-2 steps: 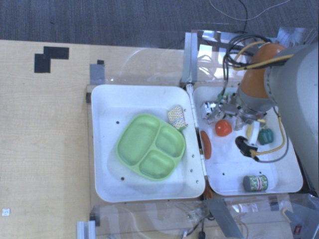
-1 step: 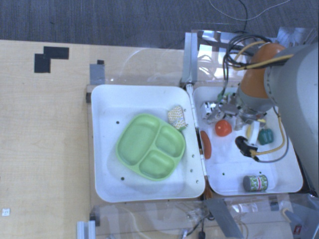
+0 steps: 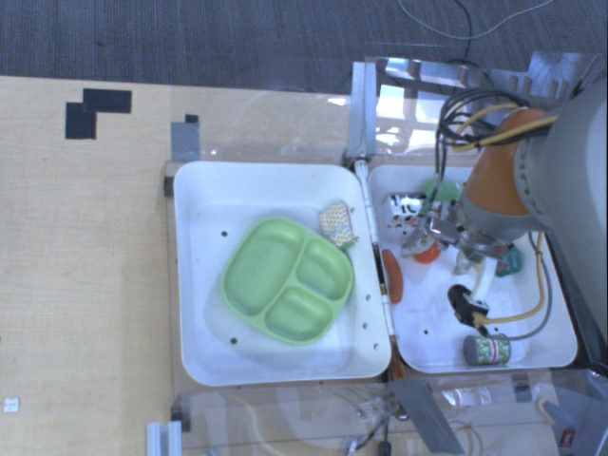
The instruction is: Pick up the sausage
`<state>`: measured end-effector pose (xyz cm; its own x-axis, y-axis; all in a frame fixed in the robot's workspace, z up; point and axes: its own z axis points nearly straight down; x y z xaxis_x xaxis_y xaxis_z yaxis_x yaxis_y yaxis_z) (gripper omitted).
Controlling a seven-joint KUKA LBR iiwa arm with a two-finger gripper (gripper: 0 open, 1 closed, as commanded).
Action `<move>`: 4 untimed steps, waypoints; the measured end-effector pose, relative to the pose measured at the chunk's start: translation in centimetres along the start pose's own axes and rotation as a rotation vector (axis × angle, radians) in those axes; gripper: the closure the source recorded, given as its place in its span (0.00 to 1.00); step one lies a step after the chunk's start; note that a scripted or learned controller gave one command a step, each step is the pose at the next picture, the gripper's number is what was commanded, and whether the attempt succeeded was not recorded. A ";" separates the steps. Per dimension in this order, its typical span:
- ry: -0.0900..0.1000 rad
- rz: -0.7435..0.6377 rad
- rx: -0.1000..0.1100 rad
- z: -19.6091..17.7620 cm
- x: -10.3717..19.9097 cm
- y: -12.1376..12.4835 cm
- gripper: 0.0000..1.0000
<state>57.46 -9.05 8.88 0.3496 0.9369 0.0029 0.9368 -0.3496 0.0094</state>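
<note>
Jaws (image 3: 429,240) state unclear, sausage (image 3: 392,275) lengthwise along right bin's (image 3: 532,350) left wall, apparently untouched.

I see the sausage (image 3: 392,276), a small reddish-orange link, lying flat and lengthwise along the left wall of the right bin (image 3: 532,354), close against the divider between bins.

A green divided plate (image 3: 288,280) lies in the left bin (image 3: 190,255), a small can (image 3: 487,351) in the right bin (image 3: 418,345)
</note>
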 end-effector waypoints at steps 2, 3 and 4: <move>0.001 0.149 0.007 -2.0 -1.0 -2.2 1.00; -0.005 0.800 0.007 -10.5 6.1 -4.0 1.00; -0.006 0.800 0.008 -10.5 6.1 -4.0 0.00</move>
<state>55.71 -1.91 19.37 0.9156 0.4020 0.0007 0.4020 -0.9156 -0.0003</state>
